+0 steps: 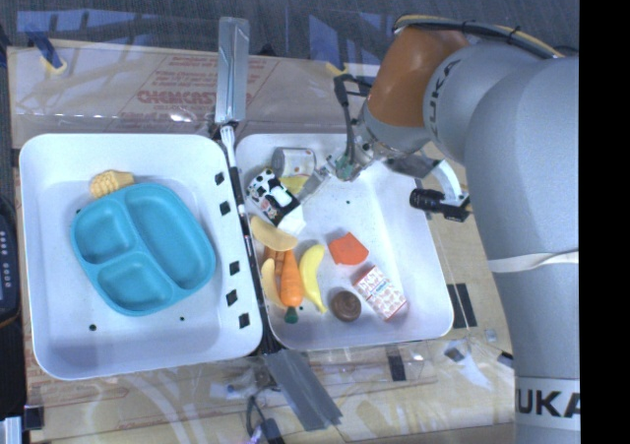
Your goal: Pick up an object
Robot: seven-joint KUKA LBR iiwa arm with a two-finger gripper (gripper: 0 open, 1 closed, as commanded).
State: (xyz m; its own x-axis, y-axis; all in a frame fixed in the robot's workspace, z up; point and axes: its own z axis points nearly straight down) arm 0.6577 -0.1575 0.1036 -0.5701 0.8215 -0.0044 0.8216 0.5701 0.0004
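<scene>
- Dark carpet lies beyond the desk (148, 88), which carries two shallow white bins side by side under taped plastic sheeting.
- You have no named target, so judge by what sits nearest the gripper (345, 168): a small grey can (291, 160) lying at the far edge of the right bin (418, 265), just beside the tool tip.
- That can looks light, rigid and smooth; I would expect it to roll or slip, so take it across its round body, not by the ends.
- You cannot tell from this angle how the gripper stands, spread or closed; nothing is visibly caught in it.
- Just beside the can lies a black-and-white cow toy (270, 196), probably soft and forgiving.
- Nearer you, a carrot (289, 280) and a banana (313, 277) lie touching; an orange wedge (347, 249), a brown disc (345, 305) and a small carton (380, 292) sit apart.
- Over in the left bin (49, 334), a blue divided tray (143, 245) rests with a corn cob (110, 181) at its far corner.
</scene>
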